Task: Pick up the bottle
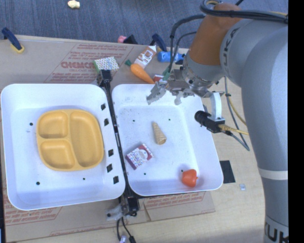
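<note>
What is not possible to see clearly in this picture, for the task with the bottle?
- Bottle, camera view: lies outside the bins at the far edge; its label is too small to read.
- Gripper, camera view: fingers are small and blurred, so open or shut is unclear.
- Packet in the right bin: print is too small to read.
- Arm: cut off by the frame's bottom edge.

Arm enters from the right, grey links large in the foreground, orange band above the wrist toward the top. Wrist angled down and leftward. Gripper (164, 95) hangs low, its two metal fingers (154, 93) spread apart, pointing down-left, nothing between them. Cables loop round the wrist.
</note>
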`<state>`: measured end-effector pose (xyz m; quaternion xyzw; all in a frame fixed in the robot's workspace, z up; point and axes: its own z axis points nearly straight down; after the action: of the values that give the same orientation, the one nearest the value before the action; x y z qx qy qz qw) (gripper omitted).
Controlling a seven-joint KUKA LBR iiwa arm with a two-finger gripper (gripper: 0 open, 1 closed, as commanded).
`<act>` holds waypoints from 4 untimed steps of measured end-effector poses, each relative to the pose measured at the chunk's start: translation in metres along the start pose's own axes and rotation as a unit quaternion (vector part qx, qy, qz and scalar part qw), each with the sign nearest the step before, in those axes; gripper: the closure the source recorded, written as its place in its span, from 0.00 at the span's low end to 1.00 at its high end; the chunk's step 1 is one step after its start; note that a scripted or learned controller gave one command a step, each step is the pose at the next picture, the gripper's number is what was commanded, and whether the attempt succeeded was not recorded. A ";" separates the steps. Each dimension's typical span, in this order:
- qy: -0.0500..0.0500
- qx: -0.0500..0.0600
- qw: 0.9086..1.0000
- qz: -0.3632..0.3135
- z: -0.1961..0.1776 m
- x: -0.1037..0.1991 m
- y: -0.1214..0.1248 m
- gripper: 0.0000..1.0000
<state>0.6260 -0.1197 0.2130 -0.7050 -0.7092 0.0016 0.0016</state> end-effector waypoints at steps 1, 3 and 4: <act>0.001 0.001 0.983 0.184 0.118 0.020 0.021 0.00; 0.001 0.004 0.984 0.178 0.097 0.021 0.021 1.00; 0.002 0.006 0.984 0.176 0.087 0.021 0.021 1.00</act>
<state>0.6463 -0.0982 0.1257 -0.8188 -0.5741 0.0048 0.0064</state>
